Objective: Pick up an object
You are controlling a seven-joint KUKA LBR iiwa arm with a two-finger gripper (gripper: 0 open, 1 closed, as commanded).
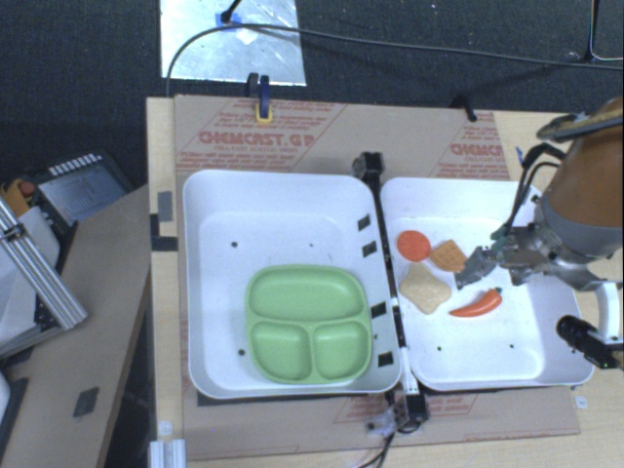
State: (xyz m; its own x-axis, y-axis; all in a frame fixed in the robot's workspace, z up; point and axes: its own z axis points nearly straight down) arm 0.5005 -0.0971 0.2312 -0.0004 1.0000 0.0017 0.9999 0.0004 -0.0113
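Camera view: 2 bins sit side by side. The left bin (pixel 210 252) holds a green tray (pixel 307 322) with 3 compartments. The right bin (pixel 507 354) holds 4 items: a tomato (pixel 413 245), a cracker (pixel 448 255) at its 3 o'clock, a bread piece (pixel 425 288) at its 6 o'clock, and a pepper (pixel 477 304) at the bread's 4 o'clock. The gripper (pixel 476 264) hangs low just beside the cracker, at the pepper's 12 o'clock. Jaw opening: cannot tell; nothing is visibly held.

Progress: approach only. All 4 items lie in the bin. Grasp and lift remain.
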